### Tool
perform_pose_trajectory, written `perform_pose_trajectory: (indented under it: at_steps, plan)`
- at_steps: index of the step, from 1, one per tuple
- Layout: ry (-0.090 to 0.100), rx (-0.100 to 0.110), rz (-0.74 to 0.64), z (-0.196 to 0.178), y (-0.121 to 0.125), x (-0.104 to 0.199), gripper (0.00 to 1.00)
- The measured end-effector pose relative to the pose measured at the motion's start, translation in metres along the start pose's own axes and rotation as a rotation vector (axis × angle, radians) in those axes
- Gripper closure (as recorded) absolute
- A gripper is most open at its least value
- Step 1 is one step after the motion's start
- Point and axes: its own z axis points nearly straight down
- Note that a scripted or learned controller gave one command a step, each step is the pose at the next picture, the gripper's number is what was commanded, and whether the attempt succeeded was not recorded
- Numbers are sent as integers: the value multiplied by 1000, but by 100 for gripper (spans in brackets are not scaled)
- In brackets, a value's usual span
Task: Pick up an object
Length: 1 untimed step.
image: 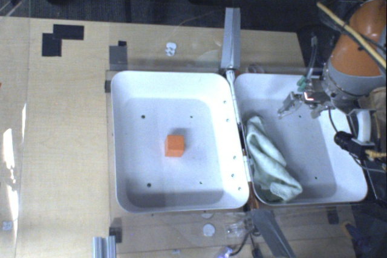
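A small orange cube (175, 145) lies near the middle of the left bin (130, 99). In the right bin (338, 181), a crumpled white and pale green cloth (269, 160) rests against the left wall. My gripper (299, 109) hangs over the upper part of the right bin, up and to the right of the cloth and apart from it. It is open with nothing between its fingers. The arm's orange band (363, 39) shows above it at the right edge.
A grey metal post (230, 39) stands behind the ridge between the two bins. Black cables (354, 145) hang off the arm over the right bin's right rim. Black tape marks (60, 38) lie on the wooden bench at the far left.
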Motion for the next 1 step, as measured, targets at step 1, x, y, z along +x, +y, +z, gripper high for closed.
perform_pose_trajectory:
  at_steps: [1]
  plan:
    - [-1,-4,0,114,18,-17,0]
